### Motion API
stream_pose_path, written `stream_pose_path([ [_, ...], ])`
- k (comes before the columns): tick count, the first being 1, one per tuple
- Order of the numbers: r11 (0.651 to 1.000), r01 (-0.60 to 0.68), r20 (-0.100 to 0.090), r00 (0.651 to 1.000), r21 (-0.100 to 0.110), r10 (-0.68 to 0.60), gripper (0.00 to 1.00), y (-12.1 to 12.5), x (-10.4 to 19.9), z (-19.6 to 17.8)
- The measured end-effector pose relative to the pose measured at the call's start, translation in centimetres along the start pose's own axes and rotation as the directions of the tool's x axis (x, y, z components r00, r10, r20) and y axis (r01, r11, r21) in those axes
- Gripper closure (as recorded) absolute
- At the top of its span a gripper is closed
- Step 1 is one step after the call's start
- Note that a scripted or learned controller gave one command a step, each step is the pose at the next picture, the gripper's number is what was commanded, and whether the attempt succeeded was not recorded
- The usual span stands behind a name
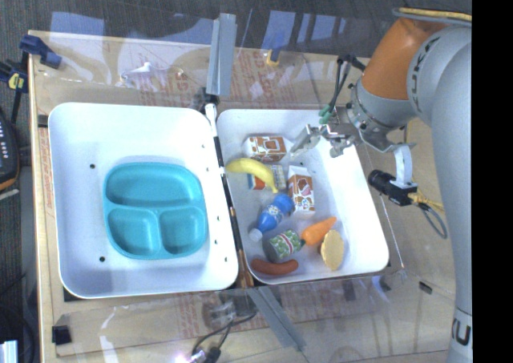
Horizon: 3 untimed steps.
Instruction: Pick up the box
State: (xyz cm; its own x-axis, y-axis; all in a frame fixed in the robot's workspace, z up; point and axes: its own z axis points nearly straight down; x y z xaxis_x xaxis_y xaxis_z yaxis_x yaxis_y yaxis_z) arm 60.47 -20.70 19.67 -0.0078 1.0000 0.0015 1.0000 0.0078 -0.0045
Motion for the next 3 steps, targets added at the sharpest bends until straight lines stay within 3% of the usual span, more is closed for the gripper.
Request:
stream_pose_path([
  [1,0.996,0.088,0.008,0.996,-0.022,-0.088,0.00,1.4,-0.4,9.4],
  [2,0.986,0.165,0.020,0.986,-0.030,-0.164,0.00,2.8,7.2,9.0],
  [3,0.969,0.244,0.037,0.969,-0.034,-0.243,0.00,0.4,7.9,8.8],
])
